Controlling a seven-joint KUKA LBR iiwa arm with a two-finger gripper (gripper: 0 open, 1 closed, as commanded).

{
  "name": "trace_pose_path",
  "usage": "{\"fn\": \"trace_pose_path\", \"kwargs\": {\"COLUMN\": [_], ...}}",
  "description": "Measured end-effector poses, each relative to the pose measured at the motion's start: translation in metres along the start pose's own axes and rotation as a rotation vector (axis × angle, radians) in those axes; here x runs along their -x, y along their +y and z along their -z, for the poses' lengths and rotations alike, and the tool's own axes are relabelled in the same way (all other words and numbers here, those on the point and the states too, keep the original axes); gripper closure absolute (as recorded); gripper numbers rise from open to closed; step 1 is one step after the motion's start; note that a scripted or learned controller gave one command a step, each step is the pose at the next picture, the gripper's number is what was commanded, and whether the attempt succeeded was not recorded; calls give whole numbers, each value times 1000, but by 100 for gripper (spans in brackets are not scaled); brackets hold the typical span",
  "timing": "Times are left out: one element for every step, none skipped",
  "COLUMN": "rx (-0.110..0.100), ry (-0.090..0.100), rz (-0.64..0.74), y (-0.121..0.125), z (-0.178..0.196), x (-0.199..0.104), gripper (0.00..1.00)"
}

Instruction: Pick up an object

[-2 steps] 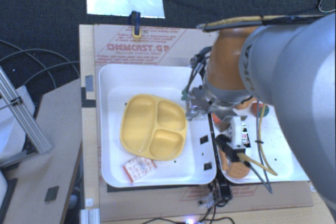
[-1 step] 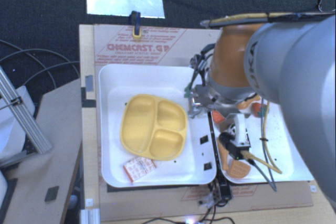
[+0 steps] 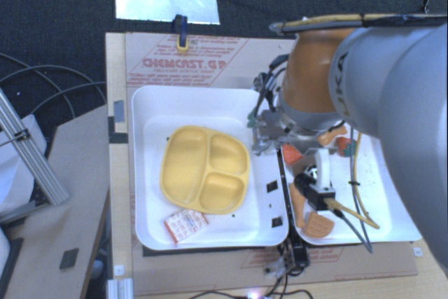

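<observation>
dark carpet under bench [image 3: 119,150] — left bin [image 3: 143,171] holds yellow tray [image 3: 205,169]; jaws' state unclear.

1. A yellow divided plate [image 3: 205,169], with three compartments, is laid flat and upright in the left bin, just left of the gripper.
2. A small red-and-white packet [image 3: 185,224] is seen flat near the plate's front edge, farther from the gripper.

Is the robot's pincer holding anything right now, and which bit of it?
It cannot be told. The pincer sits over the divide between the two bins, tucked under the big arm, so any hold is hidden.
</observation>
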State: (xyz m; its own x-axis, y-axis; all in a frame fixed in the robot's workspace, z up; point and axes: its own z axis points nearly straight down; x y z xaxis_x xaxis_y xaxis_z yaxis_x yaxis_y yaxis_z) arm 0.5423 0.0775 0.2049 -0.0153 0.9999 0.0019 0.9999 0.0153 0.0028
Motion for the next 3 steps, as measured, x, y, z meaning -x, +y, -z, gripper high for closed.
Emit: {"fn": "trace_pose_path", "kwargs": {"rx": [2,-5,-2], "ry": [0,-1,-4], "rz": [6,-10,-21], "y": [1,-57,-26], "z": [10,5,-22], "x": [0,-41,39], "gripper": [100,100,100]}}
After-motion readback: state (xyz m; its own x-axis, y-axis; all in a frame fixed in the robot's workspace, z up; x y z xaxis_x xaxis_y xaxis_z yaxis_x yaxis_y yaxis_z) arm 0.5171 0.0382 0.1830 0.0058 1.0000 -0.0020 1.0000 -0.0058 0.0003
